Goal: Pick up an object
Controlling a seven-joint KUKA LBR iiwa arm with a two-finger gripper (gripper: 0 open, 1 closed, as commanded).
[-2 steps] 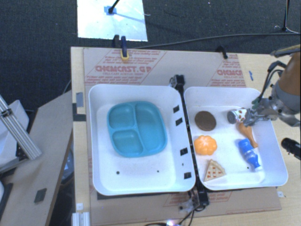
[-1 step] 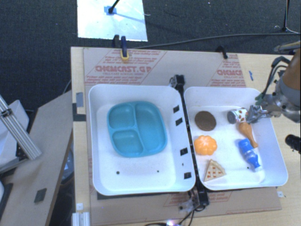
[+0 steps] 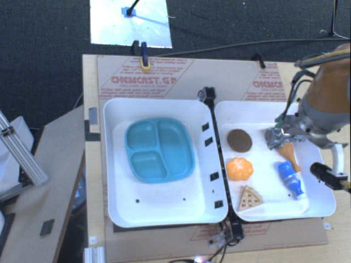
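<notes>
Nearest, right bin [image 3: 323, 204]: waffle wedge [image 3: 250, 198] by the front wall; blue bottle [image 3: 289, 179] lying flat to its right. Further back: orange fruit [image 3: 239, 169] beside the divider, orange cone [image 3: 289, 155] just above the bottle, brown disc [image 3: 239, 140] behind the fruit. Gripper [image 3: 279, 136] low over the cone's upper end, between disc and arm; jaws' state cannot be told. Left bin [image 3: 118, 163]: teal divided plate [image 3: 159, 149], centred. Far end of surface [image 3: 164, 73]: yellow-and-blue clamp [image 3: 144, 56].
</notes>
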